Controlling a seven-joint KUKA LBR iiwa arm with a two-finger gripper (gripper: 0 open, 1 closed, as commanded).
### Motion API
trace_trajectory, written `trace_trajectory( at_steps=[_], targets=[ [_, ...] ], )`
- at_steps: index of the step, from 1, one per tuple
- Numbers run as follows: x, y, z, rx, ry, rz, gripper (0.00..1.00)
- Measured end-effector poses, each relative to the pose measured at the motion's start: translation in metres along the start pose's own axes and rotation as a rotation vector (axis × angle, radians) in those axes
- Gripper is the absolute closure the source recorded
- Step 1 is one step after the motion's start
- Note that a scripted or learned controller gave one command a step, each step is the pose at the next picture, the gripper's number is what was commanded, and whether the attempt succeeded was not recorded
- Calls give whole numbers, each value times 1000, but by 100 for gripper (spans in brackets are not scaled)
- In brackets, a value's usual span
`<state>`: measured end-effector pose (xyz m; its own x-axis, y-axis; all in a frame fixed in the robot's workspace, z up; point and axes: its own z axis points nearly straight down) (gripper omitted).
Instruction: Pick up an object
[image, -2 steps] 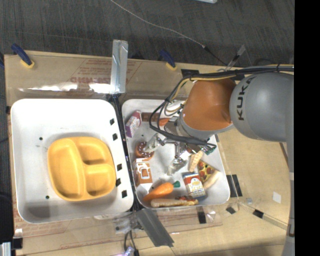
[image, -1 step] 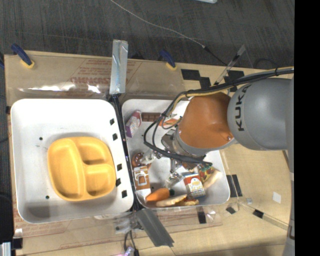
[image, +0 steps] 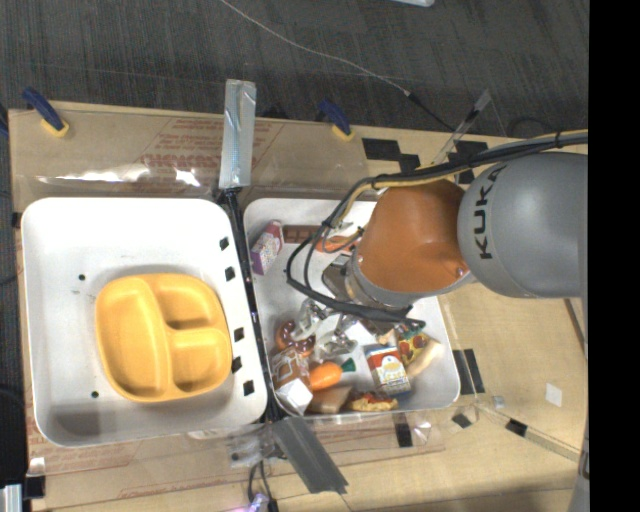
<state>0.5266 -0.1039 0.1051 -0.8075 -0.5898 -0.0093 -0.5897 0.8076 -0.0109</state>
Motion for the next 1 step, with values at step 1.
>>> trace_trajectory(
  at_steps=[1],
  targets=[
    [-40, 4, -136, -2, 1, 19, 100]
  ],
)
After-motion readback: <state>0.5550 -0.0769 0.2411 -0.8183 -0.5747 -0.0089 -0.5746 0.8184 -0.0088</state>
